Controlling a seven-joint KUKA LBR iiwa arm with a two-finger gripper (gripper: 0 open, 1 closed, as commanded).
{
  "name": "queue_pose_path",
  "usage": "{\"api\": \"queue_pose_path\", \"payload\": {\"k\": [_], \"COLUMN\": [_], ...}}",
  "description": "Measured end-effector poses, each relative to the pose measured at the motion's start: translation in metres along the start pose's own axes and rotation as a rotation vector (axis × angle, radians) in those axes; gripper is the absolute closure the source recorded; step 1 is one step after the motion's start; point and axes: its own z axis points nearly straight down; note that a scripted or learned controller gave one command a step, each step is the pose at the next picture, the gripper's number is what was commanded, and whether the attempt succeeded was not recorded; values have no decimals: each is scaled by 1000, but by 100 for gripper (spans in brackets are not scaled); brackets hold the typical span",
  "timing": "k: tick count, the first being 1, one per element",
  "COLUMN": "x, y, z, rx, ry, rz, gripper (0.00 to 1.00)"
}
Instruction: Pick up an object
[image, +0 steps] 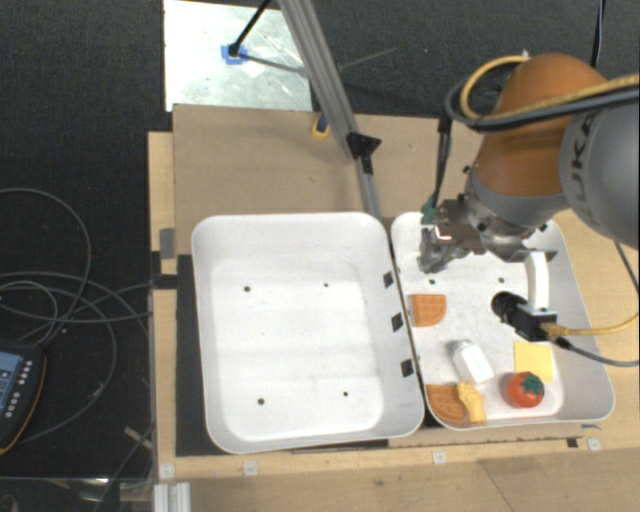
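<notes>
Nearest the camera, the right bin (590, 395) holds 5 items along its front. A tomato-like red piece (526, 389) sits at the front right corner, with a yellow square block (533, 358) just behind it. A small orange and yellow piece (458, 402) lies at the front left, touching a white cylinder (471, 361). Further back lies an orange waffle-like square (428, 309) near the bin's left wall. The left bin (215, 330) stands beside the right bin. Behind the waffle, the gripper (437, 250) hangs over the right bin's rear; whether its fingers are spread or pressed together cannot be told. Nothing is visibly between them.
</notes>
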Motion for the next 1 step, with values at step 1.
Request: {"api": "queue_pose_path", "payload": {"k": [1], "x": [41], "y": [-20], "z": [6], "rx": [0], "ry": [1], "rz": [-1], "gripper": [100]}}
